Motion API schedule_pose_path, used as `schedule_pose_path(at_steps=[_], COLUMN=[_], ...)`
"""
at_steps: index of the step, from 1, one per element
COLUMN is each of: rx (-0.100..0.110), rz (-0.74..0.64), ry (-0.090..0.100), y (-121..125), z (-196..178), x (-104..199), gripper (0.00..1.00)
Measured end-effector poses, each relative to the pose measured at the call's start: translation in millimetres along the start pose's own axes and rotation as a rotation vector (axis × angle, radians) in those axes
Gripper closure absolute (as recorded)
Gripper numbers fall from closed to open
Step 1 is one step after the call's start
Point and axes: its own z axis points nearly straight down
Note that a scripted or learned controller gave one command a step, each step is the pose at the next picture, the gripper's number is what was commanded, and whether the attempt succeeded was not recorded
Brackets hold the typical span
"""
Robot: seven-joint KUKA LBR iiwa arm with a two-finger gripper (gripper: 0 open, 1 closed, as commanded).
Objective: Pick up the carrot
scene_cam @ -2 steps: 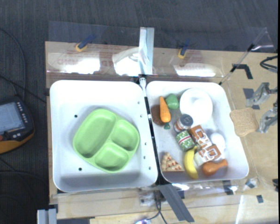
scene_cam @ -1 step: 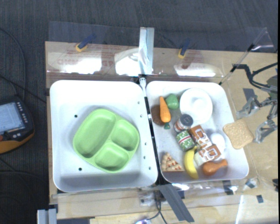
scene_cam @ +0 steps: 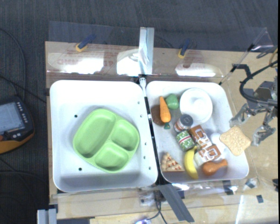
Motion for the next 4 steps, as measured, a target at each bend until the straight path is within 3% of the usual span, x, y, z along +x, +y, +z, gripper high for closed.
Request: schedule_pose_path(at_steps=[1, 2, 3, 4], rx=[0.002, 0.000, -0.002, -0.003], rz=[-0.343, -0.715, -0.986, -1.346], ry=[-0.003, -0.003, -0.003, -0.004], y=[-2, 11, 11, 33], z=[-30, -37, -27, -13], x=[-3, 15, 15, -2], gripper=[1.00, 1.00, 1.00, 1.00])
